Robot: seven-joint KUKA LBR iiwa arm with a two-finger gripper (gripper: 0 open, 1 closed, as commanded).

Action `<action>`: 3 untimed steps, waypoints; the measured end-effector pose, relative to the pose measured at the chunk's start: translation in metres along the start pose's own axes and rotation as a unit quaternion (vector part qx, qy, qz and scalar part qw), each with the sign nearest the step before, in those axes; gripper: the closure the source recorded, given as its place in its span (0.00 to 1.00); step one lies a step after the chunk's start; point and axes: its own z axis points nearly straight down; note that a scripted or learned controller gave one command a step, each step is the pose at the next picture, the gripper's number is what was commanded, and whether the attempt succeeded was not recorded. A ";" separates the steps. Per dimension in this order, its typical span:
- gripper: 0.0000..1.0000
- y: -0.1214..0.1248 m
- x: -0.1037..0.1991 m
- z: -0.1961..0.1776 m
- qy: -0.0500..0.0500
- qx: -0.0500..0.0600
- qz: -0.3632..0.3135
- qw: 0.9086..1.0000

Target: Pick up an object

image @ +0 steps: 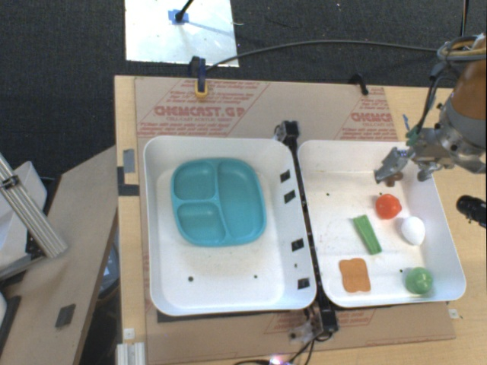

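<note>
**Operator:** So where were the fingers, and were they holding anything?

**Observer:** You had the fingers spread apart with nothing between them, hanging over the upper part of the right bin, just above the red ball. One tip sat at the left, the other nearer the wrist.

**Operator:** Which object should I have gone for?

**Observer:** You would have found the red ball closest. It looked small, round and smooth, so I judged it light but liable to roll or squirt out; you would have needed to close across its middle. Beside it lay a white egg, also smooth and rounded, likely as slippery. The green stick lay flat and aslant to the left of the egg; it seemed stiff and narrow, best pinched across its short width. The orange slab lay flat near the front wall and looked thin, hard to get under. A green ball sat in the front right corner, close to the wall, leaving you little room.

**Operator:** And the surroundings?

**Observer:** You had a teal divided plate in the left bin, both bins on a board over the desk, with dark carpet beyond and a white sheet at the back.
</note>
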 end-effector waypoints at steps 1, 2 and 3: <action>0.00 0.002 0.000 -0.005 -0.001 -0.005 -0.001 1.000; 0.00 0.008 0.001 0.056 0.000 -0.003 0.000 1.000; 0.00 0.006 0.007 0.100 0.000 -0.003 0.000 1.000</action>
